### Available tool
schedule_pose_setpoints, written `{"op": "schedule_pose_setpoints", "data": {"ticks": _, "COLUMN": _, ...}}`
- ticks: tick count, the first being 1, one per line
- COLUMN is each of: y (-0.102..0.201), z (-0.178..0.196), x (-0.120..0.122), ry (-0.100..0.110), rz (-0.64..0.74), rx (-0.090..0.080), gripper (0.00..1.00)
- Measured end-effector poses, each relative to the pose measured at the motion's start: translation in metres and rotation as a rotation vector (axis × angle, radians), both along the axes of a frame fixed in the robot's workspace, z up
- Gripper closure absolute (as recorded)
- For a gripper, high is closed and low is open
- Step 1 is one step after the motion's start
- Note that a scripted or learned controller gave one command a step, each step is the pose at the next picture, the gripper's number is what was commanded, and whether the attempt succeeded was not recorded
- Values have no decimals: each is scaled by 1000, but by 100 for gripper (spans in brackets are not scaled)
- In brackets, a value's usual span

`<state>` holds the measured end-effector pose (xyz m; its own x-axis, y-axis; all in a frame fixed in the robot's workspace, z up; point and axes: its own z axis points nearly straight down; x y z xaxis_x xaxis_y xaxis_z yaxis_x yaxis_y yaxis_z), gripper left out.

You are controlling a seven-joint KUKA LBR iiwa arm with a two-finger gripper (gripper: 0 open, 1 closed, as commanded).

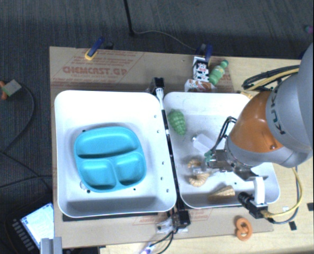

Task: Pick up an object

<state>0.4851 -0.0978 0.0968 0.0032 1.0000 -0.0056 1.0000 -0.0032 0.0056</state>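
Arm [276, 123] reaches from the right over the right bin [199, 102], largest thing in play. The left bin [66, 105] bears a blue divided tray [110, 157]. Gripper [216, 160] sits low beside two tan croissant-like pieces [198, 178]; whether its jaws are wide or narrow I cannot tell. Likely the descent step: next comes closing on a piece, then lifting.
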Motion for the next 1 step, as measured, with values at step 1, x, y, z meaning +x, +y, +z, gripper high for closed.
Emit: {"op": "schedule_pose_setpoints", "data": {"ticks": 1, "y": -17, "z": 60, "x": 109, "ry": 5, "rz": 4, "rx": 3, "gripper": 100}}
